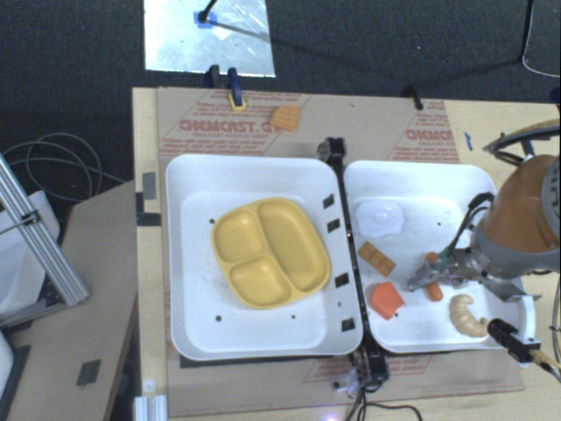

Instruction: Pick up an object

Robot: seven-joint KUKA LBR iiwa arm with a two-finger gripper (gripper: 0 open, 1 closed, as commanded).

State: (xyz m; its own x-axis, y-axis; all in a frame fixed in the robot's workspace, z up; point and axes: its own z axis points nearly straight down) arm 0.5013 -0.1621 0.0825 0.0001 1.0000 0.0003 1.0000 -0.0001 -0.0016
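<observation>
Right bin, contents: one small orange-red piece, short and rounded, lying near the bin's middle toward the right wall, directly at the tips of the jaws; a second tiny orange bit just above it. The gripper reaches in from the right wall, low over the bin floor, its dark fingers pointing left; whether the jaws are released or clenched cannot be told, and nothing is seen clearly between them. Also in this bin: orange-red block near the front-left corner; brown rectangular block beside the left wall; pale curved piece like a croissant near the front edge, just beside the arm; white round lid-like item toward the back-left. Open floor remains along the back edge and the back-right corner. Left bin: yellow three-compartment tray at its centre, bare floor all round. On the surface behind the bins: a tan block.
</observation>
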